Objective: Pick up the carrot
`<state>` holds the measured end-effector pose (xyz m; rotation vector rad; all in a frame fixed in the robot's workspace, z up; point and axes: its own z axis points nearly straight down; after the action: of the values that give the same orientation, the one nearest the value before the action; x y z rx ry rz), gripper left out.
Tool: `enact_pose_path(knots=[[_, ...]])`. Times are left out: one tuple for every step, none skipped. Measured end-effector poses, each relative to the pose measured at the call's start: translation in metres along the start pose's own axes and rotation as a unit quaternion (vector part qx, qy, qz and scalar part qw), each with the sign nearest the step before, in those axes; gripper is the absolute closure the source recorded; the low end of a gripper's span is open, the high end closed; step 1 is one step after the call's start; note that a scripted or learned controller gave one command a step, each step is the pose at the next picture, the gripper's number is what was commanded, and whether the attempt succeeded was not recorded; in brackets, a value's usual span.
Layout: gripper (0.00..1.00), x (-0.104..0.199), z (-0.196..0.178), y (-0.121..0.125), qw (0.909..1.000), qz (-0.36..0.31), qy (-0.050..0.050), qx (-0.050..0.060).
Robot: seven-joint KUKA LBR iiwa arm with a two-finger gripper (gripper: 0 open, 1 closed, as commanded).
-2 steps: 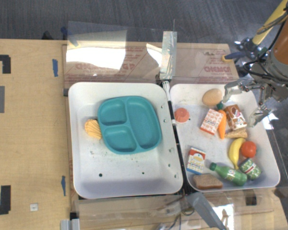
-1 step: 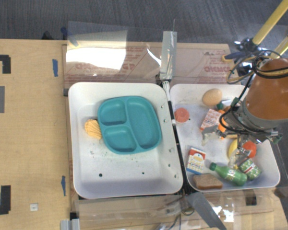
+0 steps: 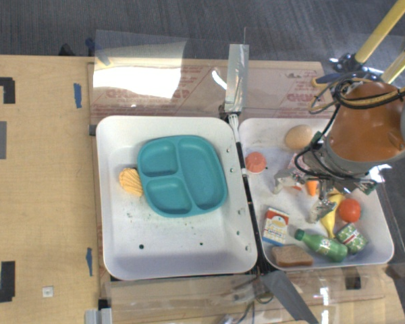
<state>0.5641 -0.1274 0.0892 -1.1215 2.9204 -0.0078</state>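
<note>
A teal divided plate [image 3: 182,175] sits well to the left of the gripper [image 3: 309,189] — poised low over the right bin [image 3: 385,245], whether spread or pinching cannot be told — with the carrot [image 3: 312,187] right beneath it, where a centred, straight-down close looks wisest amid crowding toys.

teal plate [image 3: 183,175], orange carrot [image 3: 312,187], green bottle [image 3: 322,245], white bins [image 3: 115,201]

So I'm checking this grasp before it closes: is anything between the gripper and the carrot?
Nothing visible is. The gripper sits right over the carrot, whose orange shows between its fingers in the right bin. The banana and tomato crowd close on the near side, beside the carrot rather than over it.
</note>
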Motion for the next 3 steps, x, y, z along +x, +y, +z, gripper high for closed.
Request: enact_pose_path(knots=[[1.0, -0.002, -0.012, 0.0, 1.0, 0.0, -0.001, 0.001], [1.0, 0.03, -0.188, 0.015, 0.9995, 0.032, 0.0, 0.003], [0.0, 0.03, -0.183, 0.017, 0.9995, 0.032, 0.002, -0.003]])
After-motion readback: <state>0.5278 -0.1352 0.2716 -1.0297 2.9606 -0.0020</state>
